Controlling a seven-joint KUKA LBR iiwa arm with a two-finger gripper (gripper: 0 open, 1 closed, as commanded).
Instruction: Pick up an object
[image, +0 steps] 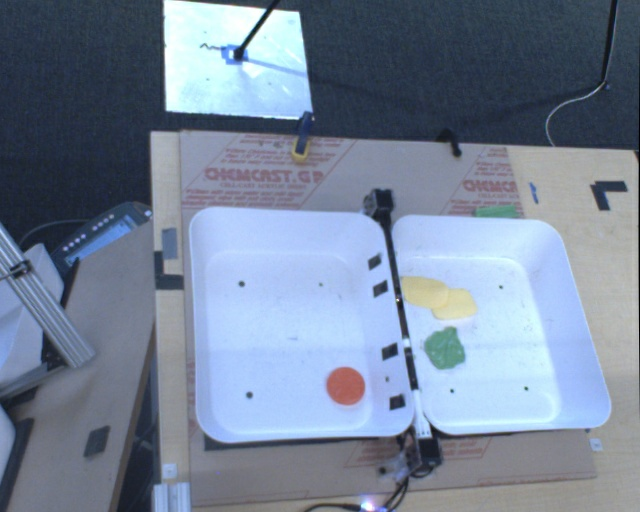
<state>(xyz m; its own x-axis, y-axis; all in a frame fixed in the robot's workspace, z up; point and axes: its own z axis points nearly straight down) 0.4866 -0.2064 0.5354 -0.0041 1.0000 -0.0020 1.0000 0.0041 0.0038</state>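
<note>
Camera view: two shallow white bins sit side by side in the middle of the frame, on a printed cardboard sheet (262, 172) that covers the counter (610, 215). The left bin (205, 235) and the right bin (568, 262) meet along a seam running from upper centre to lower centre. Small black clips (381, 290) sit on that seam, probably to keep the two rims together so the bins do not slide when something is pushed against them.

In the left bin, an orange disc (346, 386) lies flat near the lower right corner, close to the seam wall but apart from it. The right bin has three things in its left half. A yellow piece (424, 291) touches or slightly overlaps a second yellow piece (456, 305) just below and to its right. A green lump (444, 348) sits just below them, apart from both. All lie loose on the bin floors, as scattered picking targets would.

Whether the tool is released or clenched I cannot tell, and nothing here reads as grasped, so I judge the pick not yet begun. The orange disc stands alone, which should make for a clean approach, though its flatness and the nearby wall may hinder a pinch. The green lump looks bulkier and easier to close on.

A shiny metal plate (236, 60) lies on the dark floor at upper left.
</note>
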